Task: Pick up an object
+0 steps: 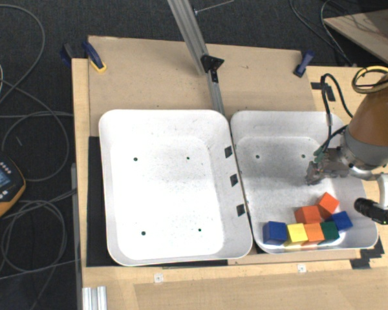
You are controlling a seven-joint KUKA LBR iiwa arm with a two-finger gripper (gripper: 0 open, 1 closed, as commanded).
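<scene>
The gripper hangs over the right bin, above and just left of the coloured blocks clustered at that bin's near right corner. Whether it is apart or together cannot be told. No writing is legible anywhere.

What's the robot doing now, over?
Gripper hovering over right bin, nothing seen in it. Blocks clustered in the bin's near corner, untouched. Nothing in the way.

Small colored blocks, blue, yellow, orange, green and red, sit bunched together in the near corner of the right bin.
</scene>
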